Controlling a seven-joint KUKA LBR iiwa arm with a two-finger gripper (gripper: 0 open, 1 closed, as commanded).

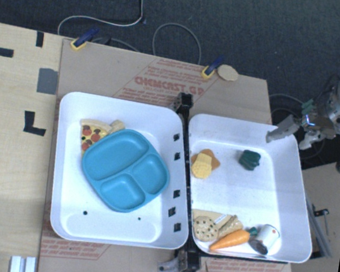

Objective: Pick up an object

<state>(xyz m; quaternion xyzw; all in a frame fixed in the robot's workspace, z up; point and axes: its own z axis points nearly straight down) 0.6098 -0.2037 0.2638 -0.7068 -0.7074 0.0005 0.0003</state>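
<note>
1. Green block (250, 159) is my pick for the task's object: it lies alone in the far part of the right bin (296, 184), nearest the gripper (295, 130).
2. Gripper hangs over the bin's far right corner, fingers spread apart with nothing between them; the block is near it but not touching.
3. Judged from this, the step in hand is the approach. Next the arm must move left and down until the fingers straddle the block, then close.
4. Open white floor surrounds the block on all sides, so the descent looks unhindered; the far wall is the closest edge.
5. Crackers (204, 164) sit near the divider, well apart from the block.
6. Carrot (230, 239), cookie (204, 228) and a small white item crowd the near wall, a tighter grasp.
7. Left bin (63, 166) bears a blue tray (125, 169) and a pizza slice (92, 133).
</note>
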